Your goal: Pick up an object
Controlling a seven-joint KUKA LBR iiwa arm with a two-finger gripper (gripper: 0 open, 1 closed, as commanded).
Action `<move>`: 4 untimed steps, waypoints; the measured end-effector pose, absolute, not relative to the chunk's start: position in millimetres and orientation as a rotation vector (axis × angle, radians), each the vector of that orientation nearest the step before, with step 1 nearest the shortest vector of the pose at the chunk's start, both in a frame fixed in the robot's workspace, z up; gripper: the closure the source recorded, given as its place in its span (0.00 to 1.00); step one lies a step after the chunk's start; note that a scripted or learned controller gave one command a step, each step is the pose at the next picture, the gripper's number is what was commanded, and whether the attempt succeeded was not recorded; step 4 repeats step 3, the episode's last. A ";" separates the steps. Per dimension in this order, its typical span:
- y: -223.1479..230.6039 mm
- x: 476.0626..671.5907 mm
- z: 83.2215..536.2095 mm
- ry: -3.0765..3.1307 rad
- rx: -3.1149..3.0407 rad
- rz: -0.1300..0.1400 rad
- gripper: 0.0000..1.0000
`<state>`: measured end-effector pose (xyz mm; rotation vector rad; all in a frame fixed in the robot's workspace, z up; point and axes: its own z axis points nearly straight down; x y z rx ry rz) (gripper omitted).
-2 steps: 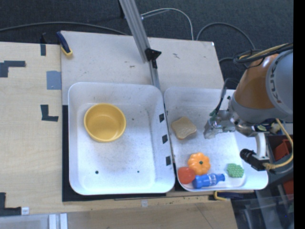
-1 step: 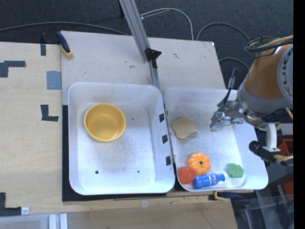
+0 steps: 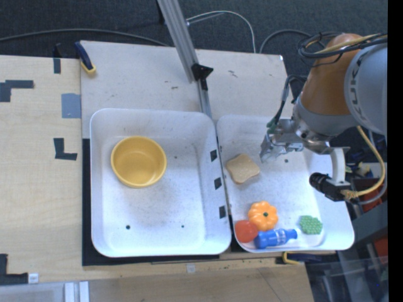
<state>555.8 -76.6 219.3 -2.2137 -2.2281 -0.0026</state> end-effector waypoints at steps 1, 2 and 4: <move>-25.9 575.5 231.0 -2.229 -2.213 -0.002 1.00; 14.7 594.0 224.0 -2.226 -2.214 0.001 1.00; 59.2 620.9 216.1 -2.227 -2.215 0.000 1.00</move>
